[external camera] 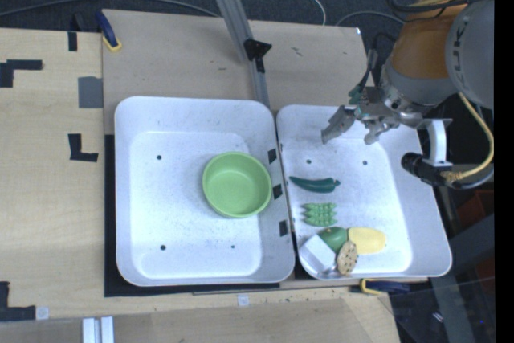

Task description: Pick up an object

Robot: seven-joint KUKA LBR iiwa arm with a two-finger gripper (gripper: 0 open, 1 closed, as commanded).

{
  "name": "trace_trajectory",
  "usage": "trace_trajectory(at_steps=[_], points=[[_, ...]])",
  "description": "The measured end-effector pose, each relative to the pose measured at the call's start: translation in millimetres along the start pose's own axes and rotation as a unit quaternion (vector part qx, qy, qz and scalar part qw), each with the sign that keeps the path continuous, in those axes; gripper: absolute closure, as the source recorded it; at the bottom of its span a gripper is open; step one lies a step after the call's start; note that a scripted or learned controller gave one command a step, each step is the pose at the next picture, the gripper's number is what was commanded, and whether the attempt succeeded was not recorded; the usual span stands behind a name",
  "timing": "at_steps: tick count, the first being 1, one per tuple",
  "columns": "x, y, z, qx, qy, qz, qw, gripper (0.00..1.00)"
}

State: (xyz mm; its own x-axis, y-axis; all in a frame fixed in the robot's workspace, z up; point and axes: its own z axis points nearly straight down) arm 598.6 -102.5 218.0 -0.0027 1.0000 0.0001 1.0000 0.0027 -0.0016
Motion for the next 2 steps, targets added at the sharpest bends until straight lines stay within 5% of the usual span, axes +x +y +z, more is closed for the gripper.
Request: trace_trajectory(at_steps=[1,2], points=[[0,0,0,0.0,0.0,0.0,1.0,0.0],[2,-2,65,0.003,0.0,0.001,1.0,0.0]])
